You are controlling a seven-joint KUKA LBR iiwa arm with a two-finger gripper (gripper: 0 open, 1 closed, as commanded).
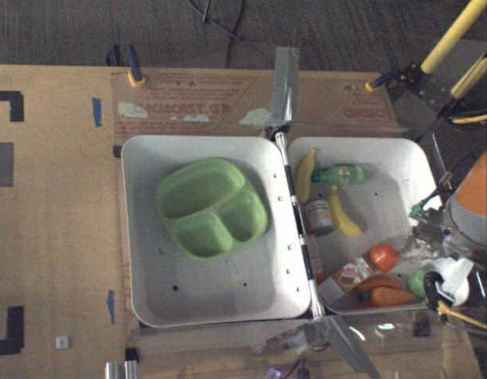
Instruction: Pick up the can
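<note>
The left bin (140,290) holds a green divided plate (211,208) toward its upper middle, with bare white floor along its lower edge. In the right bin (401,152), the can (319,216) lies near the left wall, between two bananas: one (305,174) above it, one (342,214) just to its right. A green bottle (339,174) lies above. A tomato (383,257), a carton (350,275) and carrots (383,290) crowd the lower edge. The gripper (432,247) sits at the right rim, well apart from the can; whether its fingers are spread is unclear.
</note>
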